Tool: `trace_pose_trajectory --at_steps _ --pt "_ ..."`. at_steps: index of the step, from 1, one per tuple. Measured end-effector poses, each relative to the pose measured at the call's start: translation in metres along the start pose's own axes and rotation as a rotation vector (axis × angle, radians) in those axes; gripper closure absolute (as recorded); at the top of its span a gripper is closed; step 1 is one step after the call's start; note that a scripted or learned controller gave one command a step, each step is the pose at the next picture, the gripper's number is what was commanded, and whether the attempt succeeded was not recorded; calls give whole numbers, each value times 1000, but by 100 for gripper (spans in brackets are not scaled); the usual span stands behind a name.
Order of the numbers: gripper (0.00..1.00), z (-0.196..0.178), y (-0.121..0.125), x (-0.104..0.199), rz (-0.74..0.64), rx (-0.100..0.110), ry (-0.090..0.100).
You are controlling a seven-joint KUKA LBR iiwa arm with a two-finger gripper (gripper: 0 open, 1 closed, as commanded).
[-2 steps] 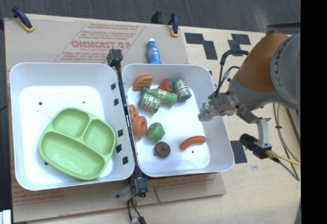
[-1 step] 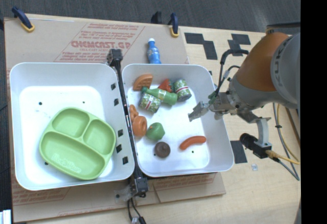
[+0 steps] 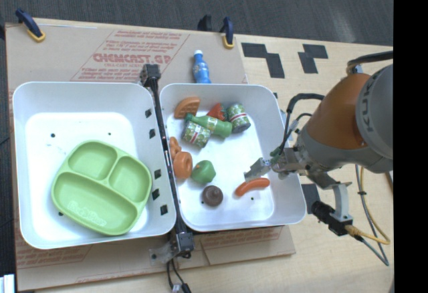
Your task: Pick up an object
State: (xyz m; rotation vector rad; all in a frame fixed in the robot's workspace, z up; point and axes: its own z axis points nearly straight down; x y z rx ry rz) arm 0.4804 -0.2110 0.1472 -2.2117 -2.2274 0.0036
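A dark carpeted floor is showing behind a pale wooden bench (image 3: 314, 77) that is carrying two shallow white bins side by side on a cardboard sheet. The left bin (image 3: 27, 111) is holding a green divided plate (image 3: 100, 186). The right bin (image 3: 267, 101) is holding the loose pieces: an orange sausage-shaped toy (image 3: 252, 186) near the right wall, a brown round piece (image 3: 212, 195) toward the front, a green pepper-like piece (image 3: 203, 170), orange pieces by the left wall, and a cluster of small green cans (image 3: 212, 126) toward the back.

The arm is reaching in over the right rim, and the tool (image 3: 262, 166) is hanging low just above and beside the orange sausage-shaped toy. Whether the tool is spread or pressed together is too small and too hidden to tell, and nothing is visibly between its tips.

The orange toy is looking like the likeliest target, lying apart from its neighbours. To take it well, I judge the tool should be centring over the toy's middle, straddling its short width rather than its length, and descending straight until close to the bin floor before closing. The nearby wall is leaving little room, so a slanted approach is risking a knock against the rim.
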Motion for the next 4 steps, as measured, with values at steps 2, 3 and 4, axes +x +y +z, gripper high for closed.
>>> trace_pose_trajectory --at_steps 2,3,4 --pt "100 40 -4 0 -4 1 0" --pt "100 -134 -2 56 0 -9 -3" --pt "100 -119 -3 118 0 -5 -1"
